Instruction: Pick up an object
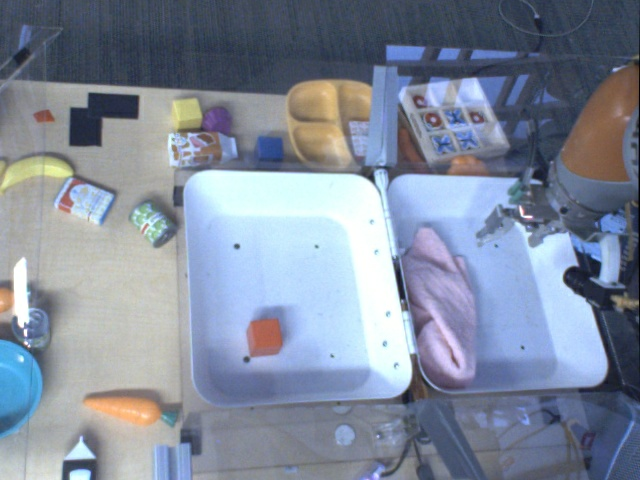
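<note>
An orange-red cube lies in the left bin, near its front left. A crumpled pink cloth lies along the left side of the right bin. My gripper hangs over the back right part of the right bin, to the right of the cloth's far end and apart from it. Its two grey fingers are spread open with nothing between them. The orange band of the arm sits above it at the right edge.
On the bench left of the bins lie a banana, a small carton, a can, a carrot and a blue bowl. Behind the bins are a yellow divided dish and a game board.
</note>
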`<state>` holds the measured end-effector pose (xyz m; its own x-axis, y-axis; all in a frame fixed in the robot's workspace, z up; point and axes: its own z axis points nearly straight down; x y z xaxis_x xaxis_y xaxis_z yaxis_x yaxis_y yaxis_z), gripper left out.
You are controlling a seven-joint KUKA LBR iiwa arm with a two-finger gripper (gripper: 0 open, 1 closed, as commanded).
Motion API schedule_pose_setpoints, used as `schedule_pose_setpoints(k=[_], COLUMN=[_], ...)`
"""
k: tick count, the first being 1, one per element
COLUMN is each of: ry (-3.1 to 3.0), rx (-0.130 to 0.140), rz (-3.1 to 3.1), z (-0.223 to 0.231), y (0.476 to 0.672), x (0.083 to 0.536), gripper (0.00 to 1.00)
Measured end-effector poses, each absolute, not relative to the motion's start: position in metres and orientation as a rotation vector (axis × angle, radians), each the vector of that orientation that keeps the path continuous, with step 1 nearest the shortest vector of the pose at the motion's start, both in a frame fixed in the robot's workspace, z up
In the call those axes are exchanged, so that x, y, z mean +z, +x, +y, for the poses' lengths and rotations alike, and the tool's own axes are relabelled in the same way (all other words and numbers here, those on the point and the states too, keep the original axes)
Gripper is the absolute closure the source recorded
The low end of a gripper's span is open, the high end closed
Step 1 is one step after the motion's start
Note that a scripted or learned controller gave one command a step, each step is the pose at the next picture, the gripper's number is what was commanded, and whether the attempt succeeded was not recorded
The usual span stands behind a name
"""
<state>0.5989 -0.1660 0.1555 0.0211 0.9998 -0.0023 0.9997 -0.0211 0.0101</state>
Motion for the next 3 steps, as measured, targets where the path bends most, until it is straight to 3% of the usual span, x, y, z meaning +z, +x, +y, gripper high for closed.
schedule_pose_setpoints(k=[1, 2, 3], ry=[2.035, 1.873, 1.874], rx=[0.013, 0.012, 0.013], rz=[2.378, 2.506, 2.503], z=[-0.124, -0.094, -0.103], y=[0.586, 0.608, 0.541], x=[0.091, 0.091, 0.091], gripper=[0.00, 0.00, 0.00])
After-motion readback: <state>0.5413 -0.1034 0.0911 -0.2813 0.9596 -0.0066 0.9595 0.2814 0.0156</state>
